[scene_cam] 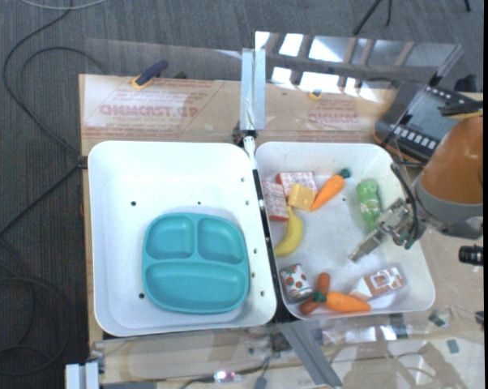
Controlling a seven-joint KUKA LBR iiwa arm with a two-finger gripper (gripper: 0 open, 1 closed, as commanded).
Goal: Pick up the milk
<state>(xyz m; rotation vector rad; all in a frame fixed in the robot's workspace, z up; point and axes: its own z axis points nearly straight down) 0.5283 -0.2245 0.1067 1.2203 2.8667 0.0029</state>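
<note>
The table (167,112) carries two shallow white bins side by side, and a brown board with faint red lettering lies flat behind them. The left bin (114,177) holds a teal divided plate (197,263) with three compartments, lying flat toward the front of that bin. The right bin (341,154) holds a scatter of toy foods. The milk (380,283), a small white carton with orange print, lies on its side in the front right corner of the right bin, just beside a carrot (346,302) that lies flat along the front wall. Left of that carrot sit a small dark red piece (322,282) and a little white can with red marks (295,282). A banana (292,232) curves along the left wall of this bin, below a red and white packet (275,200), a pale red wafer-like block (297,181) and a yellow cheese wedge (301,196) that touch one another. A second carrot (328,190) lies tilted next to the cheese, and a green bottle (368,202) rests near the right side. The arm comes in from the right, its orange band over the bin's right rim, and the claw (369,245) hangs over the bin floor between the green bottle and the milk, apart from both. Whether its two parts stand apart or together cannot be told from this angle, and nothing is seen between them.
</note>
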